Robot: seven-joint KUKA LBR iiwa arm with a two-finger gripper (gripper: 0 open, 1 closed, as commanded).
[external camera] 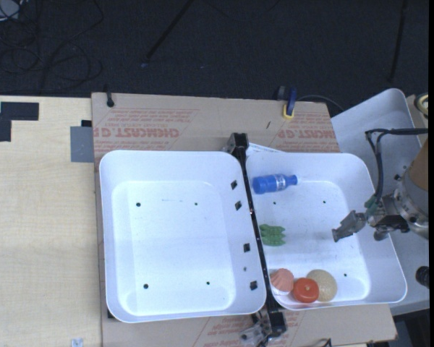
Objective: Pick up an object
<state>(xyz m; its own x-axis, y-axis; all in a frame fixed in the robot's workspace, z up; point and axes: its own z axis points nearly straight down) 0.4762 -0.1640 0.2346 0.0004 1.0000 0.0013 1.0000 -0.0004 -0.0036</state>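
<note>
While the arm is reaching in from the right, we're seeing its gripper hanging over the right bin, on that bin's right half, near the right wall. We can't tell how the pincer is standing: it's a small dark shape at this angle, and nothing is showing up between its tips, so we aren't calling a grasp.

We're taking the right bin as the reference for everything else:
- blue bottle is lying on its side in the far left part, near the divider running between the two bins, cap end pointing right
- green object is sitting on the left side around mid-depth, just beside the divider; too small for us to name
- three round pieces are clustering at the near wall, left of centre: pink one closest to the divider, red one in the middle, tan one to its right; they're looking like they touch each other
- gripper is sitting well apart from all of these, right of the green object and above the tan piece in the frame

We're seeing the left bin touching the divider on the other side, both bins resting on cardboard on the bench.
</note>
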